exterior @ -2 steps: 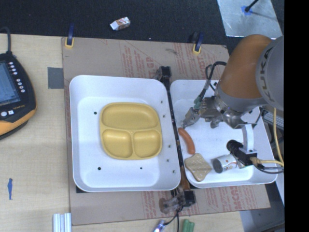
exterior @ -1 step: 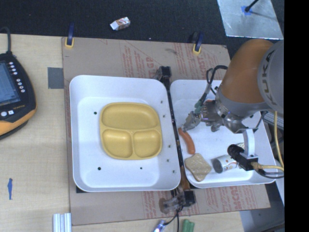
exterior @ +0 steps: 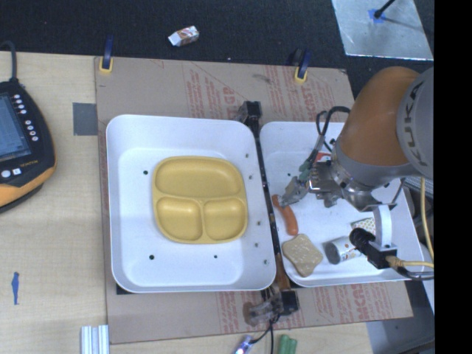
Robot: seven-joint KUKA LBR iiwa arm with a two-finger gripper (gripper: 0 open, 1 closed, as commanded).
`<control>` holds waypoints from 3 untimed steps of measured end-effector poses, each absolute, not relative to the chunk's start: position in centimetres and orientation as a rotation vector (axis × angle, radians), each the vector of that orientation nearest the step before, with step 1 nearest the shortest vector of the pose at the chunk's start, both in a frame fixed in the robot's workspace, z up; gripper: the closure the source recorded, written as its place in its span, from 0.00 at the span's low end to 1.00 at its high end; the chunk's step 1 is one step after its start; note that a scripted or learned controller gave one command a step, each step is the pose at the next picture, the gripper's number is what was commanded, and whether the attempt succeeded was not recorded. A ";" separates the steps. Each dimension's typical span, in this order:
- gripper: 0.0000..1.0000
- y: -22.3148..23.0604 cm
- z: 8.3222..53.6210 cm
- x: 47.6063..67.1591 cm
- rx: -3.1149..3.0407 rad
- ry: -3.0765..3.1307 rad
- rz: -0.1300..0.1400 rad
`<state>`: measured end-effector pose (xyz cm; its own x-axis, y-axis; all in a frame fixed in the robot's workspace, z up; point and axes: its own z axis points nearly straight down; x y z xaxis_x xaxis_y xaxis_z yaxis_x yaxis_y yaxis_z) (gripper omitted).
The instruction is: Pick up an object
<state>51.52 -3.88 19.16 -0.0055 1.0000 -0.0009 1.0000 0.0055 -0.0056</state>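
Apparently tool [exterior: 295, 190] hovered low over right bin's [exterior: 295, 135] left edge, above orange sausage [exterior: 289, 220], lining up grab; finger state unclear.

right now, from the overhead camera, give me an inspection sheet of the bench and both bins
surface: bench with a cardboard sheet clipped at its far edge, carrying the left bin and the right bin.
job's things: right bin holds an orange sausage-shaped item, a tan sponge-like block, a small tube with a dark cap.
clutter: yellow divided tray lies in the left bin.
tool: tool hangs low over the right bin near the orange item; nothing seen between its fingers.
cables: black cable loops by the wrist.
surroundings: orange-edged pendant at left, crumpled wrapper on the dark floor.
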 end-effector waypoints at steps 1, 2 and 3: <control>0.00 -11.7 17.9 57.5 -2.219 -2.222 0.002; 0.00 -14.5 14.3 61.5 -2.218 -2.222 0.002; 0.00 -15.8 9.1 65.6 -2.215 -2.224 0.002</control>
